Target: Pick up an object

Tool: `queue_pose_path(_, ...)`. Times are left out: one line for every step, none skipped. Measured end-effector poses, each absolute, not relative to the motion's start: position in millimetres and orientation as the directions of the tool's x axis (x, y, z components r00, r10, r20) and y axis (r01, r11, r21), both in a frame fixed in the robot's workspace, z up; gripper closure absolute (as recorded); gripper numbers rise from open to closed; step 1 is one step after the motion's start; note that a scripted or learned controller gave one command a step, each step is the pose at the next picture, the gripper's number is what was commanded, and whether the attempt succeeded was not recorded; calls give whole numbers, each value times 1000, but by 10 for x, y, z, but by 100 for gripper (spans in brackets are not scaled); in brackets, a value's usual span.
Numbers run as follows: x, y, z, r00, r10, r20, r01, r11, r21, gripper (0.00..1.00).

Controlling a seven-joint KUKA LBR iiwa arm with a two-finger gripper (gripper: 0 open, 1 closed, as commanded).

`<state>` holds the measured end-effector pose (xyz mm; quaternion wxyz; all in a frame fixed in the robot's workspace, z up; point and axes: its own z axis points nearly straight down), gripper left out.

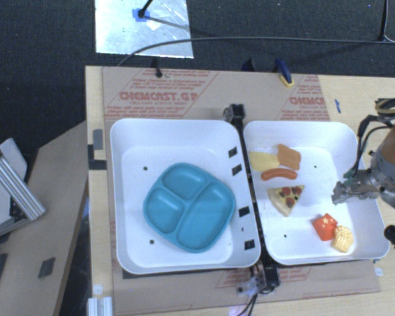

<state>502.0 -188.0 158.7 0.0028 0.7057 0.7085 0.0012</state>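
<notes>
Closest to me, along the near edge of the bench (184,78), there's a little tangle of wires (253,287) poking out right where the two white bins meet. In the right bin (365,239), tucked into its near right corner, a red toy piece (324,226) sits touching a pale yellow corn-looking piece (343,238) on its right. A bit further in, near the middle of that bin, there's a toy pizza slice (286,198) lying flat, well apart from the red and yellow pair. Over in the left bin (128,176) a blue divided plate (188,206) lies flat, turned at an angle and taking up most of the floor there. The gripper (349,191) hangs over the right side of the right bin, at about the same depth as the pizza slice but clearly to its right, with nothing I can see in it; honestly can't tell if the fingers are apart or together, it's just a greyish blur from here. The grey arm (390,166) comes in behind it off the right edge of the bench. Going further back in the right bin, a little sausage (278,174) lies just beyond the pizza, then a yellow cheese wedge (263,159) and an orange piece (289,157) right beside each other near the far left corner. At the far edge of the bench there's a blue and yellow clamp (284,72).
</notes>
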Motion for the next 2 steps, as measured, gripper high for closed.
queue_pose_path(5032,-1885,2233,-5,1000,-3,1000,5,8,100)
queue_pose_path(5043,-1887,2308,-5,1000,-1,1000,5,3,100)
